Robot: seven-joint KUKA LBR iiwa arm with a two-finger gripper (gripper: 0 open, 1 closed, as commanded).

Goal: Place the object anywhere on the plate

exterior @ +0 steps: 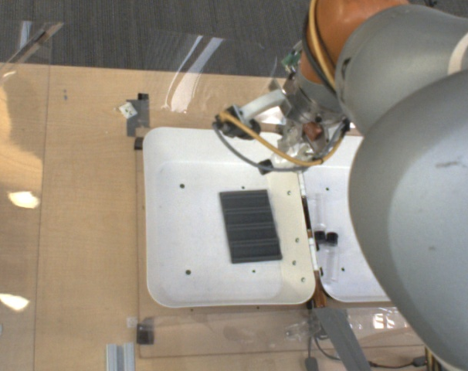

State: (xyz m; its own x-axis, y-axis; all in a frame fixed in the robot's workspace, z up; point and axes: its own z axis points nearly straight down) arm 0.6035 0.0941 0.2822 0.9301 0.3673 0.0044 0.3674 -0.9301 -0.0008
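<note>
A dark grey ribbed rectangular plate (250,225) lies flat in the middle of the left white bin (172,207). My gripper (300,139) hangs over the far edge where the two bins meet, beyond and to the right of the plate. Yellow and black cables loop around it. The grey arm with its orange band (350,14) covers the upper right of the view and hides most of the right bin (338,273).
A small black part (325,238) sits at the right bin's left rim, by the seam between the bins. Black brackets stand at the left bin's far left corner (139,118) and near left corner (144,332). Bare wooden bench lies to the left.
</note>
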